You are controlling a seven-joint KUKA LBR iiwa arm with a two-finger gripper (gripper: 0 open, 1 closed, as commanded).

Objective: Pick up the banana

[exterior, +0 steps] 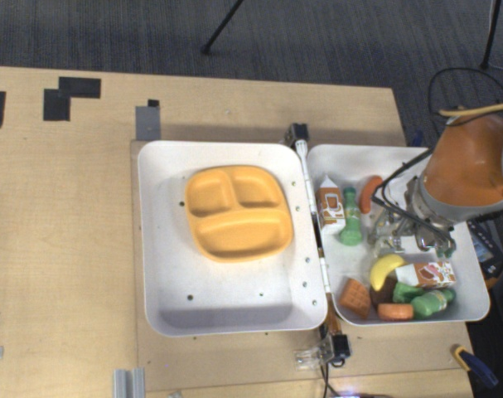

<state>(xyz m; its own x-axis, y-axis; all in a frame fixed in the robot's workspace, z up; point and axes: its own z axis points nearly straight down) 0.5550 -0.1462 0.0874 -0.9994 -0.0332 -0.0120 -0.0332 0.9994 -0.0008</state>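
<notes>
Seen from above at a slant, the grey arm with its orange band (469,166) reaches in from the right over the right bin (475,305). Its gripper (407,237) hangs above the bin's middle; whether the claw is apart or together cannot be told. The banana (385,269) lies just below it, among crowded toy food near the front wall. The left bin (164,239) holds an orange divided tray (237,211), with bare floor around it.
</notes>
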